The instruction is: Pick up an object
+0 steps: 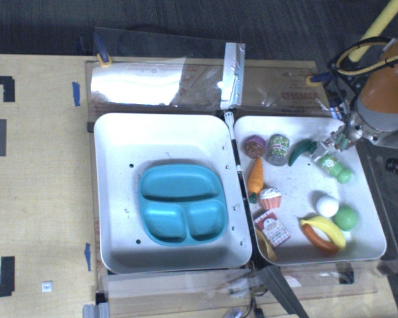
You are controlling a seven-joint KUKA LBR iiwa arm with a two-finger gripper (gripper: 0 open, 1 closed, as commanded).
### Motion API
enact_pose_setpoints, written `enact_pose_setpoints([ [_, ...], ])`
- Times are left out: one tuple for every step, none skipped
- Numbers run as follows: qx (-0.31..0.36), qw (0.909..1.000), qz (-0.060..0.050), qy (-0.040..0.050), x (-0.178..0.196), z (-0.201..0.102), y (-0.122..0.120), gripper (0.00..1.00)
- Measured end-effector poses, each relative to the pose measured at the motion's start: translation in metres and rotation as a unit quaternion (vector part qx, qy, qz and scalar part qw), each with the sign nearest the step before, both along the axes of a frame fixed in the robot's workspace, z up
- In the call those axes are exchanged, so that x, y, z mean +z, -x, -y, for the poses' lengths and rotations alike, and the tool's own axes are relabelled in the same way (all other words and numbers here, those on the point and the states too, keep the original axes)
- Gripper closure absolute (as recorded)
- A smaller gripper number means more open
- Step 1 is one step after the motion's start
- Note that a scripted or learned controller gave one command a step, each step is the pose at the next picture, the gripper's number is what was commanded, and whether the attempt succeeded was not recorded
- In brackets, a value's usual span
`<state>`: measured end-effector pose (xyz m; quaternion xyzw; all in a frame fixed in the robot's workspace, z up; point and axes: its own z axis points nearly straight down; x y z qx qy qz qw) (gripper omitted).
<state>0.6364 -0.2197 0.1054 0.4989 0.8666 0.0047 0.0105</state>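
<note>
- Objects for picking lie loose in the right shallow white bin (375,197): a dark green pepper-shaped toy (300,151), a small green bottle-like piece with a white label (336,168), a white egg (327,207), a green ball (346,218), a yellow banana (325,229) on a red-orange sausage-like piece (316,239), an orange carrot (255,175), a pink-and-white cupcake (270,198), a round purple item (255,146), a small printed can (278,148) and a red-and-white packet (273,230).
- Progress: judged not yet done. Every item rests on the bin floor; none is seen lifted or between the fingers.
- Grey arm with its orange band (383,95) reaches in at the bin's upper right corner; the two-finger gripper (340,140) sits low over that corner.
- Gripper state: cannot tell (metal parts blur together against the white rim).
- Nearest candidates: the green bottle-like piece lies just below the gripper tip, the pepper toy just to its left. Touching or apart cannot be told for either.
- Egg, ball and banana sit well apart from the tool, toward the near edge.
- Left white bin (113,177) holds a blue three-compartment plastic tray (182,203), far from the gripper.
- Remaining, as judged: closing on an item and lifting it clear.
</note>
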Motion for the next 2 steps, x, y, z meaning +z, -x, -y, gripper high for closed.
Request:
enact_pose_setpoints([
  [-0.039,0.9992,-0.009,-0.0020,0.093,-0.068,-0.023,1.00],
  [-0.027,0.9996,-0.012,-0.0024,0.115,-0.164,0.023,1.00],
])
